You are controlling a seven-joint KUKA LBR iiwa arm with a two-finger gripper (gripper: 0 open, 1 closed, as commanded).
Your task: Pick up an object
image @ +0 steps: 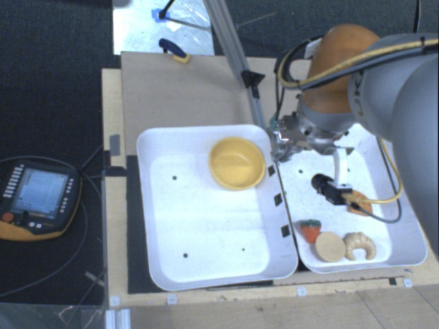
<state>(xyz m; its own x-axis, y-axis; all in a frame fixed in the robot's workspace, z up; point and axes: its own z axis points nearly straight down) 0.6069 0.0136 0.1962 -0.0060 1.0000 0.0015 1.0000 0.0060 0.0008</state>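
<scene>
gripper (282, 144) low over right bin (401, 242), far corner by divider; grip state: cannot tell. 3 objects (strawberry toy (311, 229), tan disc (330, 246), croissant (361, 245)) crowded at near edge. risk: crowding spoils clean grasp, neighbours get shoved.

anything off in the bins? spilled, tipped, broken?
Nothing stands out. The yellow bowl sits upright in the left bin. A red toy, tan disc and croissant cluster in the right bin's near corner. The gripper hangs by the rim between the bins.
</scene>
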